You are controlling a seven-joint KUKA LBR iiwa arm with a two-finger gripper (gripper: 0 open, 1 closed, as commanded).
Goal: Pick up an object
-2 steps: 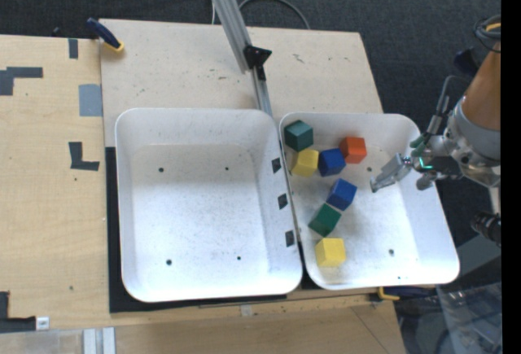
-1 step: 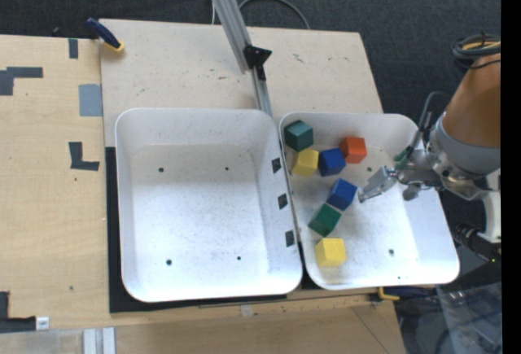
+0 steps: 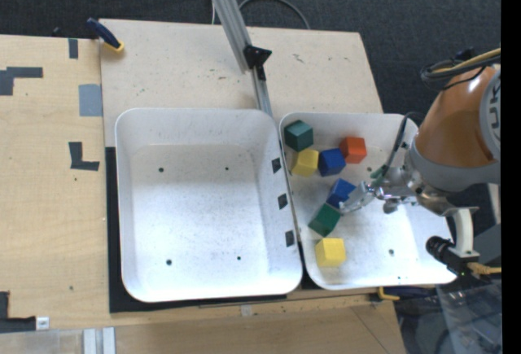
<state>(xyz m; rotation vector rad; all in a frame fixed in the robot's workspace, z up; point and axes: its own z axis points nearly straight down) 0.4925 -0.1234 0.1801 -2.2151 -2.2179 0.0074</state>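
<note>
The gripper (image 3: 358,199) is reaching leftward into the right bin (image 3: 407,263), its tip sitting at the right edge of a blue cube (image 3: 341,191), and whether it is clenched or released I cannot tell. That cube is lying just left of the tip, mid-bin, with a green cube (image 3: 325,220) touching it on the near side, so any closing is likely turning on that short leftward offset.
</note>
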